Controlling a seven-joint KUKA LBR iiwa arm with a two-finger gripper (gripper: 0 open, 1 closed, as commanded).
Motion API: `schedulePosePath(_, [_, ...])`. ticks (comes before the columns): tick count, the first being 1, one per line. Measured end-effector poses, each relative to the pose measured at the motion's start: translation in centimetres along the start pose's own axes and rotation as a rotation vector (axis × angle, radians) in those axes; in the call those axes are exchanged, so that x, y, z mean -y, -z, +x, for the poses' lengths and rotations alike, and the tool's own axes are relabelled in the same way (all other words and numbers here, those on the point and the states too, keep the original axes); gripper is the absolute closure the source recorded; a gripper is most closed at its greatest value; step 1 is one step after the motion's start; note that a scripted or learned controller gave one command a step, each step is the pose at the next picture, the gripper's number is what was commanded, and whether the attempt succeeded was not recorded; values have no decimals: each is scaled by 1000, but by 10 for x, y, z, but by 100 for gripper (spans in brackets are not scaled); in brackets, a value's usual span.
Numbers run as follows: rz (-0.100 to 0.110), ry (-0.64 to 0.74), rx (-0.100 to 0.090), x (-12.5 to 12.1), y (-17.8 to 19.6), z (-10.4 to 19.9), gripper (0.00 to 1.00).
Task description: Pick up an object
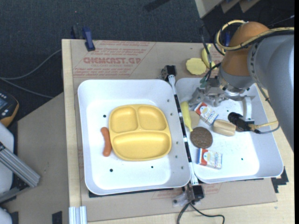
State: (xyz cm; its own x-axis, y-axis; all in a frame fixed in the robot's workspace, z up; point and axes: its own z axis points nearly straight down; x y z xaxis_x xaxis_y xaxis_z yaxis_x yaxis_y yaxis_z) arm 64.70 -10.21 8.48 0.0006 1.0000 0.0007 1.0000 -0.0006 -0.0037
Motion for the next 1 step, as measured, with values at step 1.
schedulePosePath(1, [-2,1,0,-2,0,6,0])
